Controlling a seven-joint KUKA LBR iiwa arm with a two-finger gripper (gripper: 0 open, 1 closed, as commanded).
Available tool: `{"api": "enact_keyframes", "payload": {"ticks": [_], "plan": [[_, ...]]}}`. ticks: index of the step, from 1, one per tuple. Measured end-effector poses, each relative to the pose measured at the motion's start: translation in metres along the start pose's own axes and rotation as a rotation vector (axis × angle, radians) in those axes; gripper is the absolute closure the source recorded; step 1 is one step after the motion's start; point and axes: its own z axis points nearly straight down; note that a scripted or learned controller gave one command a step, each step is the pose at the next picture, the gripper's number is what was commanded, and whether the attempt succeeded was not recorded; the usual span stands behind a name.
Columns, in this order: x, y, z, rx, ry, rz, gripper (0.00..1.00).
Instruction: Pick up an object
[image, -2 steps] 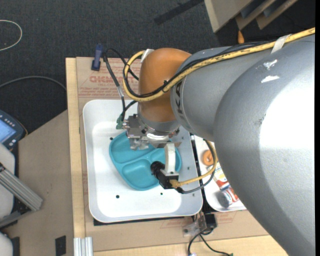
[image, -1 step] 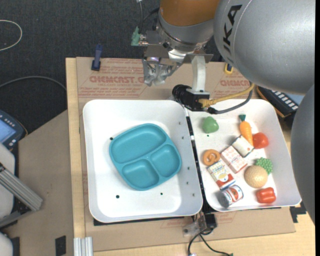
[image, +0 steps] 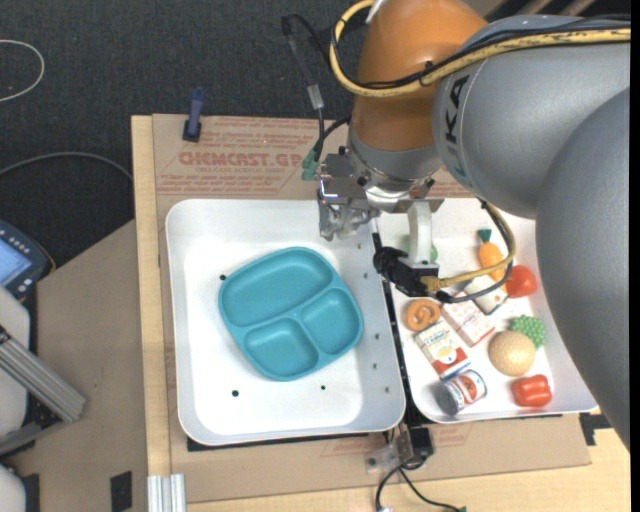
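My gripper (image: 343, 218) hangs below the orange wrist band, over the back edge of the left bin (image: 190, 300) near the divider between the bins. A teal divided plate (image: 290, 312) lies in the middle of the left bin, just in front of and below the gripper. The right bin (image: 575, 395) holds several small items: a pretzel (image: 421, 314), a small carton (image: 441, 349), a tin can (image: 461, 389), a beige ball (image: 511, 352), broccoli (image: 530, 328) and a red pepper (image: 532, 390). I see nothing held at the gripper.
A white and green bottle (image: 422, 236) stands at the back of the right bin beside a black cable (image: 400, 272). An orange piece (image: 490, 254) and a red tomato (image: 521, 281) lie near the arm. The arm's grey body covers the right bin's back right.
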Motion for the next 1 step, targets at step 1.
{"api": "enact_keyframes", "payload": {"ticks": [1], "plan": [[0.0814,-0.0316,-0.0321,-0.016,0.010,-0.017,1.00]]}}
